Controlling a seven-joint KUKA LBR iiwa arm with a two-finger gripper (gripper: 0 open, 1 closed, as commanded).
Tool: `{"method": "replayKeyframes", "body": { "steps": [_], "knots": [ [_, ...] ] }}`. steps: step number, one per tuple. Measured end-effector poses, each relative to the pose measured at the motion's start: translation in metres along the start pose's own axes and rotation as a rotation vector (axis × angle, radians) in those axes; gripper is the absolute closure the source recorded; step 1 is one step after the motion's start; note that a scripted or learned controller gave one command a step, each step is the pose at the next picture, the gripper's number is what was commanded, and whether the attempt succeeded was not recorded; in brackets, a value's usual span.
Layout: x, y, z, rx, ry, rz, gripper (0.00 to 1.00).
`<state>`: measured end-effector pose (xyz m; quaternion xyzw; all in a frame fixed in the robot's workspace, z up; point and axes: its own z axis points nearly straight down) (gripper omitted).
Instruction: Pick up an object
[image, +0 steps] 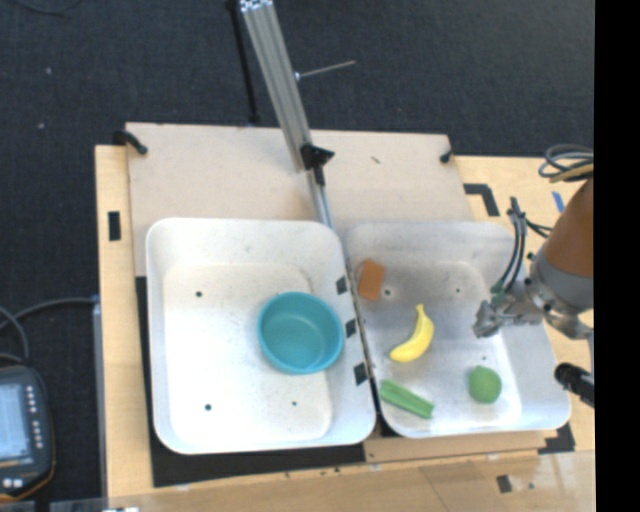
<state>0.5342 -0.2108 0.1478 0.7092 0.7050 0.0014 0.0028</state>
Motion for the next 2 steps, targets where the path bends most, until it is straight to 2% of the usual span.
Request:
{"method": "replayKeyframes", "body": {
  "steps": [1, 2],
  "knots": [
    [0.0, 0.001, -0.044, -0.001, 0.0, -0.01, 1.0],
    [-0.001, 0.002, -0.071, 0.0, 0.0, -0.009, 1.0]
  ]
}}
